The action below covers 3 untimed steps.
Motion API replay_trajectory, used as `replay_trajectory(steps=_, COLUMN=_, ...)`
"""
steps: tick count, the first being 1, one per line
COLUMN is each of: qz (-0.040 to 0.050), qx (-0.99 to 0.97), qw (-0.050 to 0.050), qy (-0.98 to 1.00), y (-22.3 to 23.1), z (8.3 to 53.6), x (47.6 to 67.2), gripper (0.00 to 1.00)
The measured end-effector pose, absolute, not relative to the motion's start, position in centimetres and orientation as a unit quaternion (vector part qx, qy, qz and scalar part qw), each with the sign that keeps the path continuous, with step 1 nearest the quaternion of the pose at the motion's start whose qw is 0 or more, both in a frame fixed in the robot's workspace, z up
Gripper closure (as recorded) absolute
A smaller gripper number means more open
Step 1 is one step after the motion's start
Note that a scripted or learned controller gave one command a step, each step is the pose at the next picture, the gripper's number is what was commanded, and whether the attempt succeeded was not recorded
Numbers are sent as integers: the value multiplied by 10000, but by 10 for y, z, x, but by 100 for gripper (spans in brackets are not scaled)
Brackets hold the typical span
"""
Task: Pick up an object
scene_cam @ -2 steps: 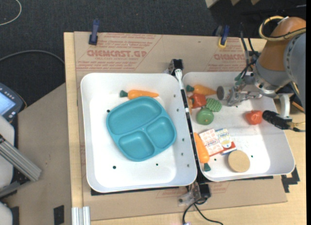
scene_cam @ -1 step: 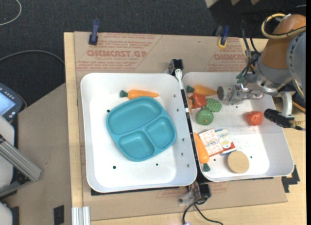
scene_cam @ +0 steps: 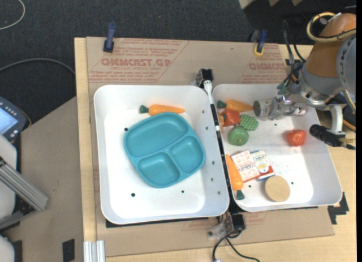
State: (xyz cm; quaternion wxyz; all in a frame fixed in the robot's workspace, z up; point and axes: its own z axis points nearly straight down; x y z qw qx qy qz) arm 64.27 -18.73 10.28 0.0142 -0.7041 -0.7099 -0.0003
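Claw (scene_cam: 261, 108), state unreadable, hovers upper right over the right bin (scene_cam: 322, 190), likely lining up on the toy vegetables (scene_cam: 240, 122).

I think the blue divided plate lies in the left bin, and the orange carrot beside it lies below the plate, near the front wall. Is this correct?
Not quite. The blue divided plate does lie in the left bin, but the camera view shows the orange carrot above the plate, towards the bin's far wall, not below it.
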Motion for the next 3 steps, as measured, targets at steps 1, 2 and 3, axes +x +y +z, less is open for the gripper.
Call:
replay_trajectory(steps=1, qz=-23, qx=-7078, qw=-79, qy=-7063, y=-227, z=214, x=651, gripper=100)
replay_trajectory(steps=2, qz=-15, qx=-7055, qw=-30, qy=-7087, y=-185, z=222, x=668, gripper=100)
replay_trajectory(steps=3, qz=-4, qx=-7079, qw=-34, qy=-7063, y=-226, z=235, x=667, gripper=100)
